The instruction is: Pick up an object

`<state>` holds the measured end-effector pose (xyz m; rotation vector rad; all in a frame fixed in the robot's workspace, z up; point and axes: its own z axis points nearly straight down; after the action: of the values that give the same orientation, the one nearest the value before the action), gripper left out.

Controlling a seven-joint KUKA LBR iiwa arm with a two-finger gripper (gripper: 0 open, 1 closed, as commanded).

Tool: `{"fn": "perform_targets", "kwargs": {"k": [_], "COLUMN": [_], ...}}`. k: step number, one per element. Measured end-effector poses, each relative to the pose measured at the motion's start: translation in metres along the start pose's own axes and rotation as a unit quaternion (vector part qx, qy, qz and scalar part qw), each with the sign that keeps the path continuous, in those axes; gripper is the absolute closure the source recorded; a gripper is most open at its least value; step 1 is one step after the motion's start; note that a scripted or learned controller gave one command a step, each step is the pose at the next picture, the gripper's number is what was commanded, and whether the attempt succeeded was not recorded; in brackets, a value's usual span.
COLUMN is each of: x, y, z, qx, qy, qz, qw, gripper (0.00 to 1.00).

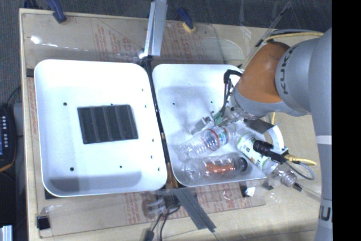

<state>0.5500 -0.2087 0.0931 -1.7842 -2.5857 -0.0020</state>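
Dark carpet surrounds a cardboard-covered bench (pixel 225 42) on which two shallow white bins are set side by side. With the right bin (pixel 180 82) taken as the landmark, the left bin (pixel 56 87) lies just beside it and bears a dark ribbed pad (pixel 107 123). Over the landmark's far-right part the grey arm (pixel 307 79) is seen, its gripper (pixel 223 117) lowered among the clutter; whether it is parted or closed on anything cannot be told.

Three plastic bottles are crowded into the landmark's near-right corner: a clear bottle (pixel 204 141), an amber-filled bottle (pixel 217 166) along the near wall, and a white-and-green bottle (pixel 251 150) against the right rim. All are judged light, thin-walled, slippery and apt to roll, so the clear one is best gripped across its mid-body. Neighbouring bottles, touching or nearly so, are judged to obstruct the approach.
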Motion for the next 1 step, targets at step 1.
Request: {"fn": "perform_targets", "kwargs": {"k": [1], "x": [0.0152], "y": [-0.0385], "z": [-0.0001], "qx": [-0.002], "qy": [-0.001], "qz": [-0.041], "qw": [0.9991], "gripper": [0.0]}}
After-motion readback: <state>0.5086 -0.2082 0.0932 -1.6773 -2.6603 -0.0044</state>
